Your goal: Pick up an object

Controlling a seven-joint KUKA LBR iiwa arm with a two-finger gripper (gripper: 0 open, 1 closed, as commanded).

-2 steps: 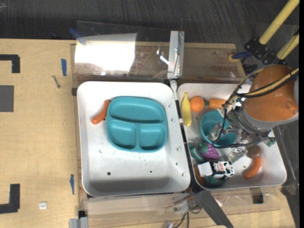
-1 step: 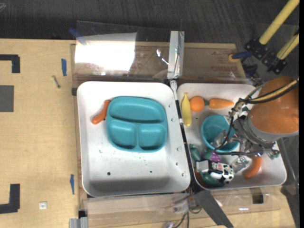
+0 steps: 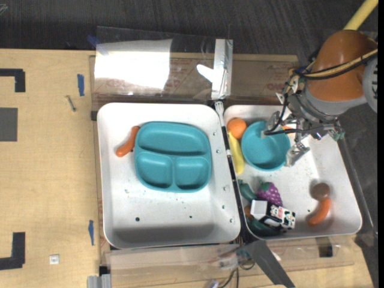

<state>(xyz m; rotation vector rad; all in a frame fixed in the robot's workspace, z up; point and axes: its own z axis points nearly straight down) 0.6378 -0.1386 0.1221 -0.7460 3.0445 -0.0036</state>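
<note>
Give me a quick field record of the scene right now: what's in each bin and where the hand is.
left bin: teal divided tray; orange sausage-shaped toy against the tray's left edge
right bin: teal bowl, orange ball, yellow banana-like piece, purple grapes, black-and-white toy, brown round piece, orange sausage
hand: over the right bin, at the bowl's right rim
grasp: nothing seen between fingers; open or shut unclear

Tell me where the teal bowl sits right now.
The teal bowl sits in the right bin, near its upper left corner, beside an orange ball and a yellow piece, with the gripper at its right rim.
</note>
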